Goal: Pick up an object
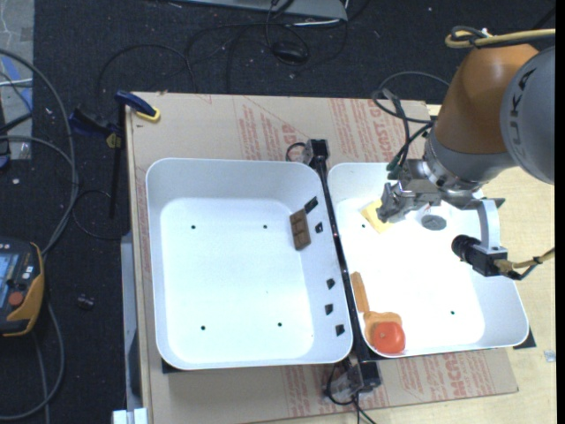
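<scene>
red print on cardboard sheet (221,117) under bins, too blurred to read.

In the right bin I see a pale yellow block (374,216) lying flat near the far left corner, and a red ball (387,336) touching an orange stick (361,295) at the near left corner. A brown bar (300,230) lies in the left bin.
</scene>
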`<state>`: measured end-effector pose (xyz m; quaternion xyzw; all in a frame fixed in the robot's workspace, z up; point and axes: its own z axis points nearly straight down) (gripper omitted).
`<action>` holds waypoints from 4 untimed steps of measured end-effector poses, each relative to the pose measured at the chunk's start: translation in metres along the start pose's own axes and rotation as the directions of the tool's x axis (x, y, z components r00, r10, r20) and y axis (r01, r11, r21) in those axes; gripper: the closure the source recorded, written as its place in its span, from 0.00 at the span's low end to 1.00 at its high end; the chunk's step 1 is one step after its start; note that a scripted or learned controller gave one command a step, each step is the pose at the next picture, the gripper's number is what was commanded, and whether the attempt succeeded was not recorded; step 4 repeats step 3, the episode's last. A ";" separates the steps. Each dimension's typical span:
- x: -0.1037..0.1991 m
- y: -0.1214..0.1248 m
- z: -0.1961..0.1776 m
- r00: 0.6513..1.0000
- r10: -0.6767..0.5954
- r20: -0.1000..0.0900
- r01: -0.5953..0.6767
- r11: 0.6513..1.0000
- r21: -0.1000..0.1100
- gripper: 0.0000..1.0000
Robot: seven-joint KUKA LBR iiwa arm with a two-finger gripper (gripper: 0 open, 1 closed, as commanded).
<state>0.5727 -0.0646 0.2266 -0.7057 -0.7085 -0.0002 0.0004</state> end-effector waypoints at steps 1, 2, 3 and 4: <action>0.048 0.004 0.009 1.000 0.000 0.000 0.000 1.000 0.001 1.00; 0.111 0.008 0.004 1.000 -0.002 0.000 0.002 1.000 0.000 1.00; 0.162 0.018 -0.009 1.000 0.000 0.000 0.000 1.000 -0.001 1.00; 0.162 0.018 -0.009 1.000 0.000 0.000 0.000 1.000 -0.001 1.00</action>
